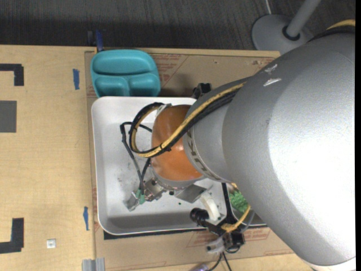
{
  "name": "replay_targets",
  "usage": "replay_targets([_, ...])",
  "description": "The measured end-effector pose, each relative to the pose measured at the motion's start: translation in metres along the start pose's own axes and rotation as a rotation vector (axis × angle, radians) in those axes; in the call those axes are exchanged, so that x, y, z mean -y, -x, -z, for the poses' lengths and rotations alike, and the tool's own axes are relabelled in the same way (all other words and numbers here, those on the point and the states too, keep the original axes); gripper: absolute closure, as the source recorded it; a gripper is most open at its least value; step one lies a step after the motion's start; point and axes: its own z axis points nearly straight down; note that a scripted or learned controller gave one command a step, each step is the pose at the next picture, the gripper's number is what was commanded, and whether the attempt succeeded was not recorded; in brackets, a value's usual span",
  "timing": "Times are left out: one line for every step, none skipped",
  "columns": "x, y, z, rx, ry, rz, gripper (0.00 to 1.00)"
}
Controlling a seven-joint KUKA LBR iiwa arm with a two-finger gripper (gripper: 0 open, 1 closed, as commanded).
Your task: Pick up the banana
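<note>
Camera view: arm [271,145] low over bin [107,151]

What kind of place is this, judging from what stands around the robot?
Probably a robotics lab or test cell, not a home. A large grey arm with loose cables reaches into a shallow white bin on a cardboard-covered bench marked with blue tape. A teal divided tray lies beside the bin.

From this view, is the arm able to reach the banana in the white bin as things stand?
Cannot say for sure. The arm already hangs low over the white bin, so the bin itself seems within reach. Its bulk covers most of the bin floor, though, and I cannot make out a banana on the bare part.
</note>
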Motion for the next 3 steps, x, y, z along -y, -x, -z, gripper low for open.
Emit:
replay_targets([-0.001,-0.001,0.010,-0.003,0.002,-0.001,1.00])
replay_targets([-0.009,-0.015,0.051,0.002,-0.001,-0.221,1.00])
replay_targets([-0.009,-0.014,0.061,0.003,0.001,-0.220,1.00])
